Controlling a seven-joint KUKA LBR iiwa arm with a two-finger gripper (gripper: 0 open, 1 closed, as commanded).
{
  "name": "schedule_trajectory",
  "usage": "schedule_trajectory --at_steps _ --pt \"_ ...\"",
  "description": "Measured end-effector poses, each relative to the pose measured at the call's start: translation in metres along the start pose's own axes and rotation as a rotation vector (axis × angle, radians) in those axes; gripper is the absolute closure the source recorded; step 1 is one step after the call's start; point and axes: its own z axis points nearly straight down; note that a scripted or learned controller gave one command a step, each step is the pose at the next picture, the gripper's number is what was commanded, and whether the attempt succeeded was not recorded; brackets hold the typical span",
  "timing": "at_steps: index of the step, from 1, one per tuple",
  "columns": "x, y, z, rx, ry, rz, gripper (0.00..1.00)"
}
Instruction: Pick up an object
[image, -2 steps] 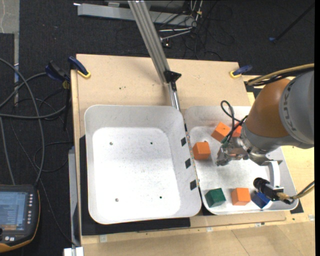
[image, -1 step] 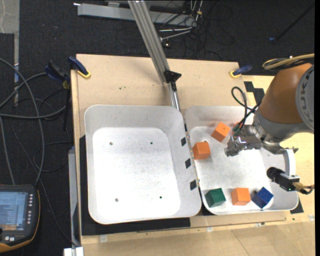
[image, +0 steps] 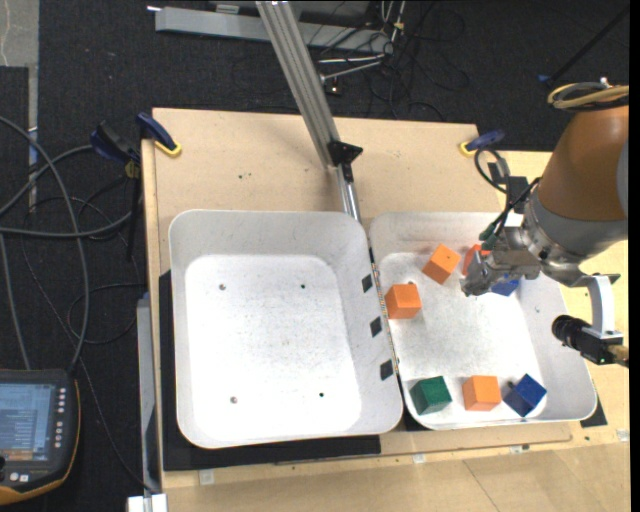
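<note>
Listing from the left: tablet controller (image: 30, 432), lit screen, at the lower left edge off the bench. Black cables (image: 70, 190) looped on the dark floor above it.

Left bin (image: 200, 240), white, shallow, speckled floor.

Metal pole (image: 305, 85), slanting down from the top to the seam between the bins.

Right bin (image: 560, 350), white, touching the left bin along its inner wall. Contents, left to right:
- Orange cube (image: 403, 300), near the bin's left wall, well apart from the gripper.
- Green cube (image: 432, 394), at the near wall.
- Orange block (image: 441, 264), tilted, just left of the gripper, apart from it.
- Orange cube, second (image: 482, 392), at the near wall, between the green cube and the blue cube.
- Blue cube (image: 524, 394), at the near wall, turned corner-on.
- Blue object (image: 506, 287), partly hidden directly beneath the gripper.

Gripper (image: 482, 272), lowered over the upper part of the right bin; finger spread cannot be told, nor whether anything is held. Arm (image: 590, 180) enters from the right.
</note>
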Motion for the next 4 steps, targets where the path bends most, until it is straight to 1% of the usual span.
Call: schedule_trajectory --at_steps 1,2,3,4 --pt "0.0 0.001 -0.017 0.005 0.0 0.001 1.0" --pt "0.041 0.021 -0.007 0.006 0.001 -0.003 1.0" --pt "0.09 0.045 0.005 0.006 0.001 -0.004 1.0" --pt "0.141 0.056 -0.003 0.005 0.003 -0.004 1.0"
